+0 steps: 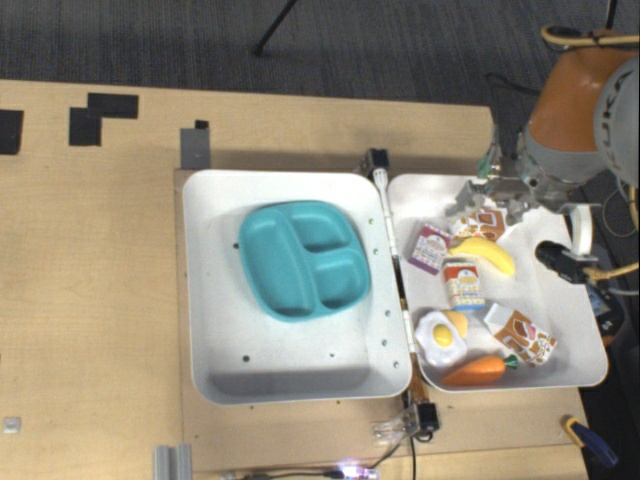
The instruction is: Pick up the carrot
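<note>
Nearest the camera lay the carrot point(474, 370), orange with a bit of green at its right end, flat against the front wall of the right bin point(590, 353). It was well apart from the gripper point(487, 196), which hung over the far part of that same bin, with the other toys between them. Just behind the carrot sat a fried egg point(439, 334); to its right a brown-and-white carton point(527, 338); farther back a red-and-white box point(463, 282), a banana point(487, 254) and a purple packet point(430, 249). Fingers were dark and small against the clutter near the banana; I could not tell how far apart they stood or whether they touched anything. Arm point(575, 98) ran off the frame's right side. Left bin point(215, 368) held a teal divided plate point(302, 258), tilted.
</note>
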Controlling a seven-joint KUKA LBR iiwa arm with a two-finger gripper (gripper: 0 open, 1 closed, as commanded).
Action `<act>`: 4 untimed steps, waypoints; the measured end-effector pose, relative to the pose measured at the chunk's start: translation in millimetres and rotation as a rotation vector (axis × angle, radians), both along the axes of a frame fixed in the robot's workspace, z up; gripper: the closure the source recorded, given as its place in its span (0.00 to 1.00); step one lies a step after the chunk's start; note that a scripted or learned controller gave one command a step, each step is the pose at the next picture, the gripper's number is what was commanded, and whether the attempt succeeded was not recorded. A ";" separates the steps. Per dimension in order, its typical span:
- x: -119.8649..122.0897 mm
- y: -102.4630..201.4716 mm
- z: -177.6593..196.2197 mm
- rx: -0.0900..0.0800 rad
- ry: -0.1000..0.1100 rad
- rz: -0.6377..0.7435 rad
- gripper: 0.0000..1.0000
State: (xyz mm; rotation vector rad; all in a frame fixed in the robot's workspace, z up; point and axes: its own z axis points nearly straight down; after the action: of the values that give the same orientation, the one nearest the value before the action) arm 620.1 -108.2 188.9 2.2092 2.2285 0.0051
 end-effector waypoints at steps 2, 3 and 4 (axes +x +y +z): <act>-119.5 20.6 -100.3 0.001 -0.011 -0.091 0.00; -127.1 17.0 -100.3 0.004 -0.011 -0.255 0.00; -125.6 26.6 -98.9 -0.001 -0.017 -0.020 0.00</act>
State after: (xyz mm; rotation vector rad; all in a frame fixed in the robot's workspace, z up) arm 494.5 -81.7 90.0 2.2223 2.1976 0.0230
